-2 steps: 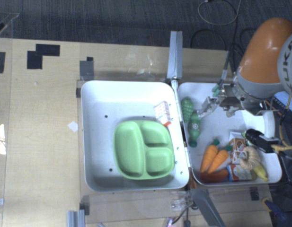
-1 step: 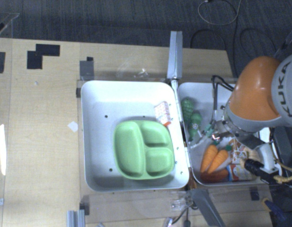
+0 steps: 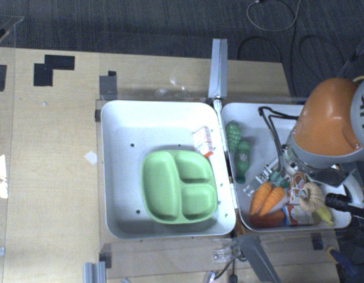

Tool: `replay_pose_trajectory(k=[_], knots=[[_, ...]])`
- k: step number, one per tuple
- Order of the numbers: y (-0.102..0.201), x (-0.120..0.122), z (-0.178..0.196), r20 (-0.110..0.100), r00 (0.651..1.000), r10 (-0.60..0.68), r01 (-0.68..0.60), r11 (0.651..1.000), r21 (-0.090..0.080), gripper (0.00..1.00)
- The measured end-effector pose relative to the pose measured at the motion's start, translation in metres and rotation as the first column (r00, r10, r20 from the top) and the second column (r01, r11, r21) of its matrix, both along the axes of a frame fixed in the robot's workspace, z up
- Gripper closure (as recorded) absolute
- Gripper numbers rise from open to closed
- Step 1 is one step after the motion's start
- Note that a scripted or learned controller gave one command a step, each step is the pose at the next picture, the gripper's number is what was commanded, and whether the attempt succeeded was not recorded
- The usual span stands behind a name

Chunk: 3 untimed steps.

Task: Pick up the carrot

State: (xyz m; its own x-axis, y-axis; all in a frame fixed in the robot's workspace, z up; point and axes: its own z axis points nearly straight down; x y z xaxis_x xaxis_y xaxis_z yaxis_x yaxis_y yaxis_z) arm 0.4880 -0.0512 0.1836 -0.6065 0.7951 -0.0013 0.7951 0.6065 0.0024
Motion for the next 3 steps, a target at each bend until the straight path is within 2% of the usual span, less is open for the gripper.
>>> replay_pose_trajectory(k=[1,2,3], knots=[[-0.016,0.009,0.096,0.005,0.989,0.15,-0.15,0.989,-0.002,0.0],[-0.014,0.001,0.023,0.002,0.741,0.672,-0.672,0.741,-0.004,0.0],[-0.05,0.014,0.117,0.004,0.674,0.739,-0.739,0.674,-0.008,0.0]])
